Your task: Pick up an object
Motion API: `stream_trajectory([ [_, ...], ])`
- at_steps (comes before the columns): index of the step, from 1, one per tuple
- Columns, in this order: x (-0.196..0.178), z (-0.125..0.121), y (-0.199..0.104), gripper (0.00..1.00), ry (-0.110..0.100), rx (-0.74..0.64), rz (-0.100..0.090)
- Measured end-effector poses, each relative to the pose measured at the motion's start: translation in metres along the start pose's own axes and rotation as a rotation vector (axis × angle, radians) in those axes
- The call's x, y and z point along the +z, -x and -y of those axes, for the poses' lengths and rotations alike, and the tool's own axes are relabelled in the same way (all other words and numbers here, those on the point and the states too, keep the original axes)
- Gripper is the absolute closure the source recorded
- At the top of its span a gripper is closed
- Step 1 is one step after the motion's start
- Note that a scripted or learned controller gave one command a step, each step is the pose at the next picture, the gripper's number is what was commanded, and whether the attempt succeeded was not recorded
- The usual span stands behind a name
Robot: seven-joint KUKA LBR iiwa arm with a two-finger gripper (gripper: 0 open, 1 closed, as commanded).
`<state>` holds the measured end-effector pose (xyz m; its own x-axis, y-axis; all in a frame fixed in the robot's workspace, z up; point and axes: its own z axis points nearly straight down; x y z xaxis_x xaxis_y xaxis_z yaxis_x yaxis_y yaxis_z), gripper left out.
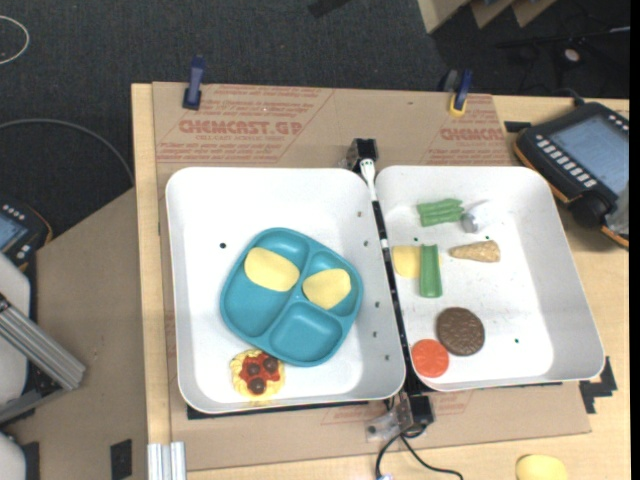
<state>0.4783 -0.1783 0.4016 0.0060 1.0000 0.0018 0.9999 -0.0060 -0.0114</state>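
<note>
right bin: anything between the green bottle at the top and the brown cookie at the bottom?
Yes. In the camera view, the green stick lies between the green bottle and the brown cookie, with the tan cone off to its right.

- Arm pose (joints, wrist, reach) could not be told at this moment.
- Gripper state could not be told either.
- The right bin (530,268) stood on the side the arm works from. All four of its rims and its whole floor lay in plain sight of the camera, with nothing above them.
</note>
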Motion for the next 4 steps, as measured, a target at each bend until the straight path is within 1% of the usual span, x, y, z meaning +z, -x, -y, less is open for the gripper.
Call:
stream_trajectory([
  [1,-0.11,0.0,-0.054,1.0,0.027,-0.013,0.004],
  [2,-0.135,0.0,-0.081,1.0,0.019,-0.009,0.003],
  [3,-0.026,0.0,-0.044,1.0,0.002,-0.001,0.001],
  [4,-0.086,0.0,-0.074,1.0,0.02,-0.01,0.003],
])
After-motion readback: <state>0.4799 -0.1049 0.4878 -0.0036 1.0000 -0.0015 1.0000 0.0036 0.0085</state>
